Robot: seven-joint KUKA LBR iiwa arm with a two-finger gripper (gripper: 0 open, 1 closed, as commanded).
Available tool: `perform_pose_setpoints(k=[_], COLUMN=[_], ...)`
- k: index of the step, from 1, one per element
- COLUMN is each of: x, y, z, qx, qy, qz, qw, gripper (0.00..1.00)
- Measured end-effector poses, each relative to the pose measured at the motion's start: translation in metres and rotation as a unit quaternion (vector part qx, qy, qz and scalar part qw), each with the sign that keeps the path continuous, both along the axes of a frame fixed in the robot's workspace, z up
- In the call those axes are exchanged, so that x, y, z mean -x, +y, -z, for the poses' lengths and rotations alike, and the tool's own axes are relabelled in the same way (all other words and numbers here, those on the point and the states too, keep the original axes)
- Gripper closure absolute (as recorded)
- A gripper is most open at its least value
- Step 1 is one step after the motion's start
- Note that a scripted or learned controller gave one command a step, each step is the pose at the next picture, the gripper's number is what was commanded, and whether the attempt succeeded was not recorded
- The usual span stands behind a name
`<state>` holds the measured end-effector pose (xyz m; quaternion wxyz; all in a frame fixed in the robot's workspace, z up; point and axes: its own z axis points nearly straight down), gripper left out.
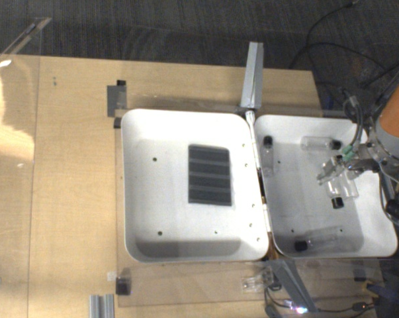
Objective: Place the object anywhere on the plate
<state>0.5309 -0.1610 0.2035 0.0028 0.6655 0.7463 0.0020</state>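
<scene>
- Left shallow white bin [139,177] holds a dark grey ribbed rectangular slab [210,174] lying flat near its middle; judging from the task, that is the plate.
- Right shallow white bin [378,237] holds several clear plastic tubes with black caps: one tube along the front wall [318,240], one near the back [318,143], one upright-looking piece by the left wall [268,152].
- Gripper [341,177] sits over the middle of the right bin, at the end of the grey arm with the orange band [396,114], with a clear capped tube [338,192] right at its tip.
- Cannot tell whether the gripper is clenched or released (transparent parts blur together there), so no claim that it holds the tube.
- Handling, my judgement: tube is light, stiff, smooth and round, so it slips and rolls. Take it across the middle of the barrel, jaws square to its axis.
- The ribs on the slab should help stop rolling once it is set down.
- Pale wooden surface [67,197] carries both bins.
</scene>
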Motion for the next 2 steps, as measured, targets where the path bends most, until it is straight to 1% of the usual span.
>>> perform_pose_setpoints(k=[1,2], x=[-0.093,-0.138], y=[0.091,0.158], z=[-0.147,-0.074], qx=[-0.0005,-0.0005], qy=[0.0,0.003], qz=[0.07,0.126], qw=[0.9976,0.992], gripper=[1.0,1.0])
